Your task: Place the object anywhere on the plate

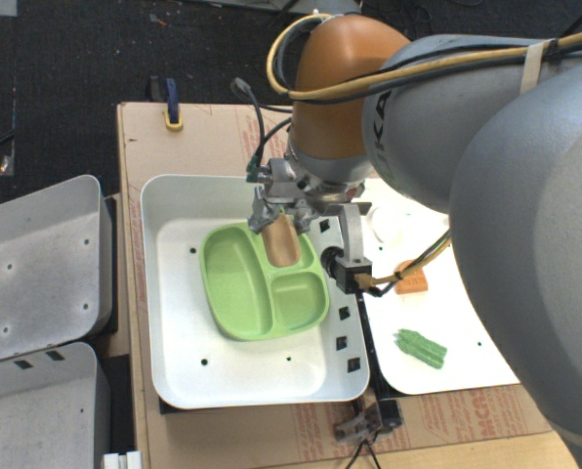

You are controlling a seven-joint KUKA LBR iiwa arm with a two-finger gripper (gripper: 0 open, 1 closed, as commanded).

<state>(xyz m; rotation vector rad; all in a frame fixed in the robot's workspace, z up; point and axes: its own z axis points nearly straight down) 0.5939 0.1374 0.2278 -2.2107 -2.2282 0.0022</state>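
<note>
A green divided plate (262,283) lies in the left white bin (174,291). A tan, sausage-like object (282,242) hangs over the plate's upper right rim, upright between the fingers of my gripper (279,225), which is shut on it. The grey arm with its orange band comes in from the right and covers much of the right bin (467,360).
In the right bin lie an orange piece (413,280) and a green ridged piece (421,348). A cable runs from the wrist past the bins' shared wall. A blue clamp (173,104) sits on the cardboard behind the bins. White lids lie at the left.
</note>
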